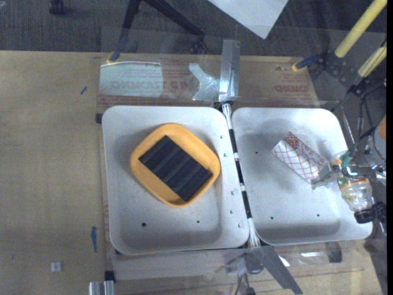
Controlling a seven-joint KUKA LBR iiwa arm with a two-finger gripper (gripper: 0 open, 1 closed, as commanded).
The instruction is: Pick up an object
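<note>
- The left shallow white plastic bin (116, 183) holds one thing: a rounded-square orange tray (175, 165) with a dark ribbed panel (175, 168) set into its top, lying flat and turned at an angle, near the bin's middle.
- The right shallow white plastic bin (288, 217) holds a flat paper packet printed in a red-and-white check (299, 157), lying slantwise toward the bin's right half.
- The gripper (344, 171) sits at the right bin's right edge, just beside the packet's lower right end; I cannot make out whether it touches the packet.
- As for the jaws, I cannot tell whether they stand wide or narrow; the metal parts there blur together, and nothing is clearly seen between them.
- Both bins rest side by side on the light wooden table (43, 165), their inner rims touching along the middle seam.
- The packet looks light, thin and soft, so it would likely crumple or slide rather than resist; a pinch across its narrow width near the closest end seems the best hold, since a flat sheet offers little to grip from above.
- The orange tray looks stiff and probably heavier, with a smooth rounded rim that could slip; it also appears too broad to span, so only a pinch over the rim's edge would serve.
- Judging by position, the packet is the likelier target, and no pick is secured yet.
</note>
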